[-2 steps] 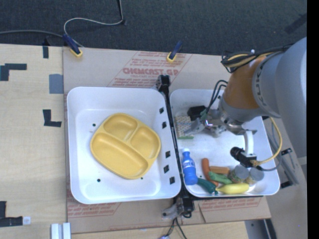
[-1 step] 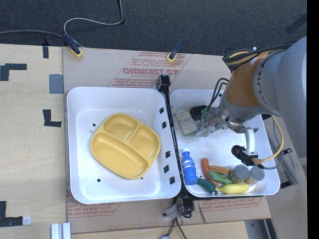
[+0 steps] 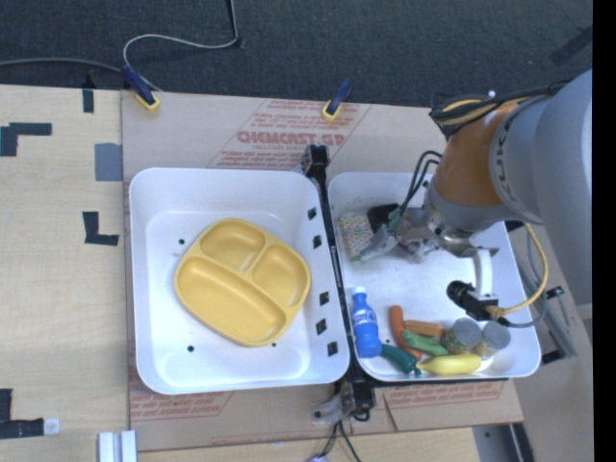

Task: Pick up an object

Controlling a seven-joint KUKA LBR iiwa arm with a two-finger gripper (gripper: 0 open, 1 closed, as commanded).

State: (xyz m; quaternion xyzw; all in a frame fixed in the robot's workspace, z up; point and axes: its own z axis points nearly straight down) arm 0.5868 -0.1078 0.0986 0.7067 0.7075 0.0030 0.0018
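Two white bins sit on cardboard — the gripper hangs low over a speckled sponge at upper left of the right bin; whether its claw is apart or together, I can't tell.

Bench bears two white bins

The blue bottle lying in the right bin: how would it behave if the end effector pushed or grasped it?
The blue bottle lies on its side, so a sideways push would probably roll it. It looks small and plastic, likely light. Its smooth rounded body might slip between fingers.
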